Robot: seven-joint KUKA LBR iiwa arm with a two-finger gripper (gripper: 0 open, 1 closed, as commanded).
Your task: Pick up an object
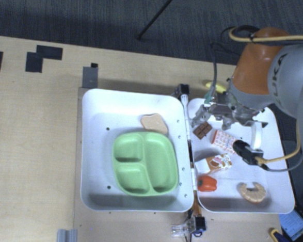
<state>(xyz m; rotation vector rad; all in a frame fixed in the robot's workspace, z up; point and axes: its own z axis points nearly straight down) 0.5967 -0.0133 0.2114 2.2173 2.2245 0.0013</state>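
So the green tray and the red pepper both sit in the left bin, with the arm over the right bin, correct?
Not quite. The camera view shows the green tray in the left bin, but the red pepper lies in the right bin, near its front left corner. The arm is indeed over the right bin.

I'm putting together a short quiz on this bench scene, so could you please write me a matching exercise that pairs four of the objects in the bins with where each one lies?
Things:
1. green divided plastic tray
2. tan bread-slice-shaped piece
3. red tomato-like toy
4. beige ring-shaped doughnut toy

Places:
A. right bin, near corner on the right
B. left bin, middle
C. right bin, near edge beside the divider between bins
D. left bin, just beyond the tray's far edge

Pairs: 1-B, 2-D, 3-C, 4-A
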